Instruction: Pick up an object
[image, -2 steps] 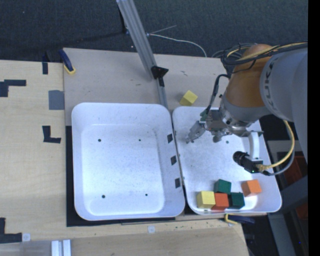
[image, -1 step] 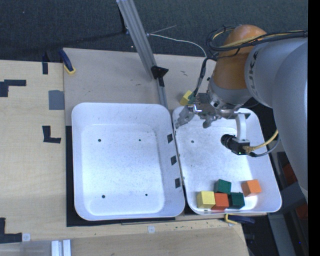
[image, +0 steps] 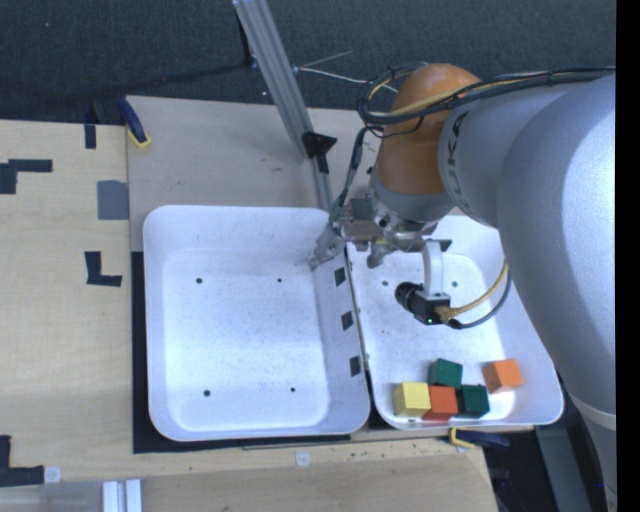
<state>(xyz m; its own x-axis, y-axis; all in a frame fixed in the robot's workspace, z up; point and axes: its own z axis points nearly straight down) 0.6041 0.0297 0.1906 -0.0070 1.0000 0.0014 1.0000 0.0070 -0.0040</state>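
The grey arm (image: 540, 200) sweeps in from the right and bends down over the far part of the right bin (image: 395, 345), its orange band (image: 420, 130) sitting just above the wrist. The gripper (image: 350, 238) hangs at the far left edge of that bin, over the shared wall that divides it from the left bin (image: 160, 235). The wrist above covers it, so whether it is released or clenched cannot be told, and nothing shows in its grasp. The objects to pick lie well apart from it, bunched in the near right corner of the right bin. A yellow block (image: 411, 398), a near orange block (image: 441, 401) and a near green block (image: 473, 400) touch in a row along the near wall. A far green block (image: 446, 373) sits just behind them. A right-hand orange block (image: 503, 375) rests slightly apart by the right wall. Both bins rest on the pale wooden bench (image: 220, 150).
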